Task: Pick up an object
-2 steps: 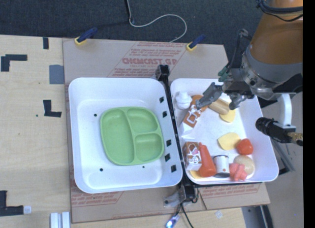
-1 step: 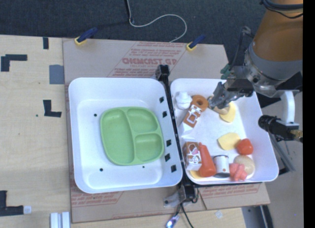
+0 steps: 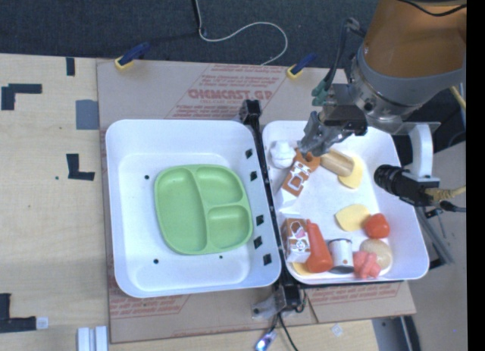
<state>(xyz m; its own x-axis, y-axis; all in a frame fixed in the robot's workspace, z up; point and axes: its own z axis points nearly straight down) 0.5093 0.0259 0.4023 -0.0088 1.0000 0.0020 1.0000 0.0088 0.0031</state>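
We see the arm [image 3: 413, 31] above the right bin [image 3: 405, 190] | green plate [image 3: 203, 208] far left of the gripper [image 3: 309, 147] | orange carton [image 3: 297, 176] just under it | grip: we can't tell

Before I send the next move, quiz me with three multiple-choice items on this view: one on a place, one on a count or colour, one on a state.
1. Where is the green plate?
A. left bin
B. right bin
C. on the cardboard

2. How many sections does the plate have?
A. two
B. three
C. five

3. Where is the gripper?
A. over the left bin
B. off the bench
C. low over the right bin, at the orange carton

Answers: 1 A, it lies in the left bin. 2 B, ridges split it in three. 3 C, its tip meets the carton's upper end.
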